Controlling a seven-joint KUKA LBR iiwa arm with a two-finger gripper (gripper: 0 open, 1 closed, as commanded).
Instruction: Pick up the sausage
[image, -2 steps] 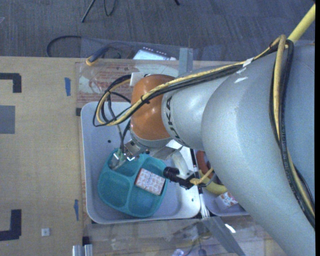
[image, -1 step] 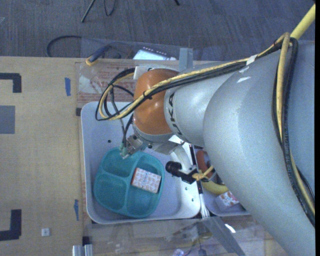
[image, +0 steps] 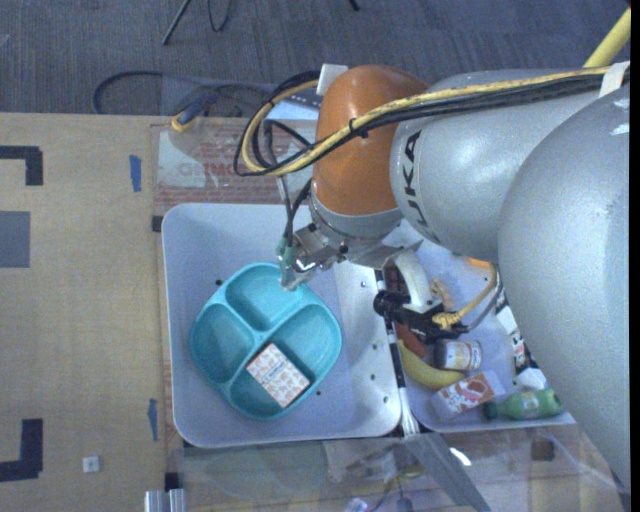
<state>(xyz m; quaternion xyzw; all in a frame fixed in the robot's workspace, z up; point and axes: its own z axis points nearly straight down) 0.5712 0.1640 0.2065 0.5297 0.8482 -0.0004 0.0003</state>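
Note:
My gripper (image: 291, 268) hangs over the far rim of a teal divided plate (image: 226, 335) in the left bin (image: 190, 240). Nothing shows between its tips. A brown curved thing (image: 408, 275), possibly the sausage, lies at the near-left edge of the right bin, half hidden under the arm. The grey arm with its orange band (image: 360, 140) covers most of the right bin.
A small patterned cracker packet (image: 277, 375) lies in the plate's front compartment. The right bin holds a banana (image: 425, 370), a small brown jar (image: 458, 355), a red-and-white packet (image: 465, 393) and a green bottle (image: 522, 404). The ridge between the bins (image: 385, 380) runs beside the plate.

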